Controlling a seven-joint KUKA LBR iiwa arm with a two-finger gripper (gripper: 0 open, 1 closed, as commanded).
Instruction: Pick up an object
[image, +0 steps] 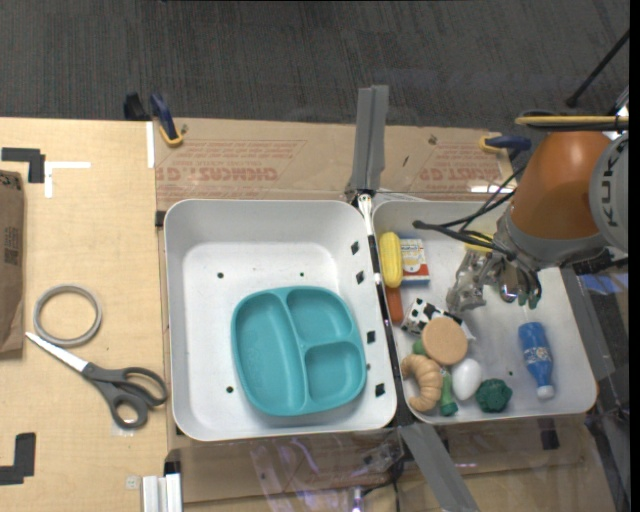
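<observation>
we see the gripper (492, 283), a cluster of bare metal parts, hanging over the middle of the right bin (575, 310), under the arm's glossy orange band (560, 185); whether it is open or shut we cannot tell, and nothing shows clamped in it.

the right bin, shallow smooth white plastic, carries the loose objects. a yellow corn cob (390, 259) lies lengthwise along its left wall, beside a flat box with a red and white label (414, 258) near the far left corner. below them sits a small black and white block (419, 315), touching a round tan disc (445, 341) with a matte face. at the near edge lie a ridged, curved croissant-shaped piece (424, 382), a smooth white egg (466, 378), a small green piece (448, 406) and a bumpy dark green lump (493, 395). a blue bottle with a white cap (536, 358) lies on its side near the right wall.

the left bin (200, 250) holds a teal plate (298, 350) with three compartments and rounded corners, lying toward its near right corner.

on the cardboard bench (80, 200), near its left edge, lie a ring of tape (67, 314) and grey-handled scissors (105, 379).
</observation>
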